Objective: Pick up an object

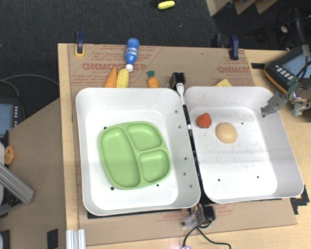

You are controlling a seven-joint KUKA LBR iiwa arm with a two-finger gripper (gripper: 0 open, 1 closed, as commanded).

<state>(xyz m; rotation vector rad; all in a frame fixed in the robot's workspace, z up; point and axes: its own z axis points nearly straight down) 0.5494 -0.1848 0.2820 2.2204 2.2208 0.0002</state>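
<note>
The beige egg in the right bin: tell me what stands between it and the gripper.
Nothing visible does. The gripper sits at the right bin's upper right rim; bare white floor runs from there to the beige egg. The red tomato lies beyond the egg, on its left.

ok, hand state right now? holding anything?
Hand: at the right bin's upper right rim, nothing between its fingers; open or closed cannot be told.
</note>
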